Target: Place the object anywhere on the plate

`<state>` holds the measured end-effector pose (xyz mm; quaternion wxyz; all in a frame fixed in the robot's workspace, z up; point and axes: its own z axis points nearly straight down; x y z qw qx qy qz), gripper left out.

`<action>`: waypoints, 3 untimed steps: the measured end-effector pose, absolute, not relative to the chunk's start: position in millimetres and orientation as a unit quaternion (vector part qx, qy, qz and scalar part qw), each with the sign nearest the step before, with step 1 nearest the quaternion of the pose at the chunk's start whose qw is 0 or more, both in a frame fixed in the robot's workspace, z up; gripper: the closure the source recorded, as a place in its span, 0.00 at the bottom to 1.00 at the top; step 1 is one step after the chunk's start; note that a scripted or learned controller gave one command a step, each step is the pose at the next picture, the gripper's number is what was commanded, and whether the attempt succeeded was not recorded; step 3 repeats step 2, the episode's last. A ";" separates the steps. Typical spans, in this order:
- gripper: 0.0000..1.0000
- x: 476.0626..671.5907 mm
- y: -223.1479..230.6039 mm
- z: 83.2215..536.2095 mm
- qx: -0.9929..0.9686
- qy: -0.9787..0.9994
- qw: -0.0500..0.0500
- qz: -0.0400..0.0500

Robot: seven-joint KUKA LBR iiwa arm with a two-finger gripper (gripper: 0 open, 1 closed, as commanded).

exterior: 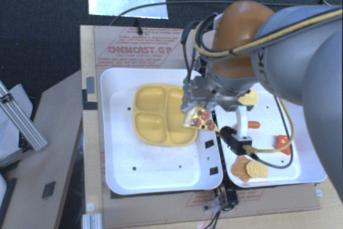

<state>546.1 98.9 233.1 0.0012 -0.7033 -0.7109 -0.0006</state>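
Note:
A yellow plate with divided compartments lies in the left white bin. My gripper hangs over the plate's right edge. It is shut on a toy pizza slice, yellow with red spots. The slice sticks out below the fingers, above the plate's right rim and the strip between the bins. The orange band and grey arm hide the back of the right bin.
The right bin holds a yellow chip, a white and red sausage piece, a red item and round crackers. A cable loops over that bin. A cardboard sheet lies behind the bins.

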 end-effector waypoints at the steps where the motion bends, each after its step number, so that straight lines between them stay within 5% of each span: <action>1: 1.00 532.2 150.6 224.6 -0.703 -0.711 0.001 0.000; 2: 0.00 533.2 147.2 225.0 -0.706 -0.708 0.000 0.000; 3: 0.00 533.2 147.2 225.0 -0.706 -0.708 0.000 0.000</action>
